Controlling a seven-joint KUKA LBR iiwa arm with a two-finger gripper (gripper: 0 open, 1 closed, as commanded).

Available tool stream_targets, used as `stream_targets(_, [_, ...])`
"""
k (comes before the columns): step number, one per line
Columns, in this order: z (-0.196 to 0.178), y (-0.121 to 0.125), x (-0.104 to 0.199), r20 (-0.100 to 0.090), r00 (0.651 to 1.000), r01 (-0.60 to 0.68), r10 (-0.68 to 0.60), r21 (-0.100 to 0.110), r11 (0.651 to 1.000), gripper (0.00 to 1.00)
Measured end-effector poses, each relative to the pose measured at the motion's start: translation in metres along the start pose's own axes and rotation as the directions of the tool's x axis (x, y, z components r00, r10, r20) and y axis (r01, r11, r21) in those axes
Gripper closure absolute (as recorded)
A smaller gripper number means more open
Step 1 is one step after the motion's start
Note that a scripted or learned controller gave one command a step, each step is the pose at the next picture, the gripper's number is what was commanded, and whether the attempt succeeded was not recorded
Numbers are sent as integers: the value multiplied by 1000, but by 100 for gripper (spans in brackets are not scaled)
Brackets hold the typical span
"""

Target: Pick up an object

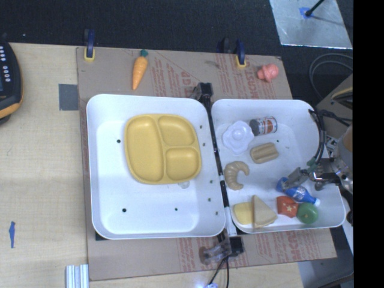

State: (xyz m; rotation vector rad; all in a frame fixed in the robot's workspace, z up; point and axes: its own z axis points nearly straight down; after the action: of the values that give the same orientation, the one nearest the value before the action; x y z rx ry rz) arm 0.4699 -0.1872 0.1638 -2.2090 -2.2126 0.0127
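From the overhead camera view I take the right bin (303,110) as my landmark. My gripper (298,177) sits low over that bin's right side, reaching in from its right rim, and I read its two dark fingers as spread apart with nothing between them. Just below the fingertips lies a blue bottle (298,193), and beyond that, toward the bin's near right corner, a red block (287,207) and a green ball (308,214) sit close together. Toward the bin's middle I see a tan croissant (236,174) and a tan bread roll (264,153); near its far wall, a small can (264,126) and a white blob (237,135). A sandwich wedge (255,212) rests at the near left corner. Left of this bin, the other one carries a yellow divided plate (162,147).

I judge this as the approach step: nothing is picked yet. The blue bottle looks the likeliest target. Next I would need to lower over it, straddle it across its narrow width, and close.
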Motion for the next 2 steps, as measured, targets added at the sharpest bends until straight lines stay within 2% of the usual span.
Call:
stream_targets(1, [60, 7, 17, 5, 1000, 0, 0, -14, 1000, 0])
stream_targets(2, [39, 103, 27, 7, 1000, 8, -8, -24, 1000, 0])
